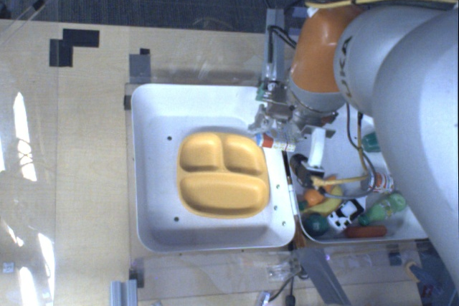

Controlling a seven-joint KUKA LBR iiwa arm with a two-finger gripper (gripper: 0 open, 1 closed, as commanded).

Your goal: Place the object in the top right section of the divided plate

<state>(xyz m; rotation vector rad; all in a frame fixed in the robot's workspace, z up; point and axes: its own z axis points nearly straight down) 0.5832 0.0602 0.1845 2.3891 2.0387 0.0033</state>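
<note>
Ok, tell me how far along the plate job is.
Done: nothing shows on the yellow divided plate; its top right section looks bare. In hand: the gripper hovers by that corner, something small and red at its tip, grip unclear. Left: setting an object into that section.

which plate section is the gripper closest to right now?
The top right section of the yellow divided plate; the gripper sits just off its upper right corner, unlike the other two.

I am counting two white bins (143, 175) under me, side by side. I am seeing one yellow divided plate (222, 174) with three sections in the left bin. In the right bin (401, 229) I am making out perhaps six small toy foods (337, 215), jumbled together.
</note>
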